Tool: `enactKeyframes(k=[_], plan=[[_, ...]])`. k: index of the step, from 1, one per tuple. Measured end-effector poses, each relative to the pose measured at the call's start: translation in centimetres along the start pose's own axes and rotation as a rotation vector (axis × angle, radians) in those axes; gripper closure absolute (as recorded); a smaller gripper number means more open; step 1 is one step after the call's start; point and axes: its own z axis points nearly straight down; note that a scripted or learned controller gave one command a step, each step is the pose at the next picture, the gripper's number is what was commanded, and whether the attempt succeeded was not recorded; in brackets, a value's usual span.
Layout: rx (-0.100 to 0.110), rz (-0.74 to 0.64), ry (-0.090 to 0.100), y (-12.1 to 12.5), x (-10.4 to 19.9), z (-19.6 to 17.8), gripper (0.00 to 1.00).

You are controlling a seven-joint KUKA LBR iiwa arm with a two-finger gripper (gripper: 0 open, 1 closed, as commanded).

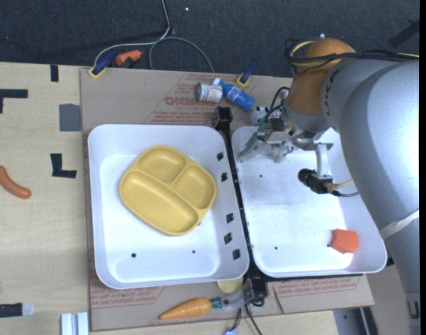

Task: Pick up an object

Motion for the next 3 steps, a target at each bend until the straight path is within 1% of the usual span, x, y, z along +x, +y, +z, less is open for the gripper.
enactKeyframes(k=[1,2,3], plan=[[-0.005,0.004,-0.001,-2.5,0.3,-0.1,0.0],[-0.004,0.001,0.001,0.0,-1.4,-0.1,0.0],[-0.002,0.0,0.001,0.0,-1.2,-1.1,1.0]])
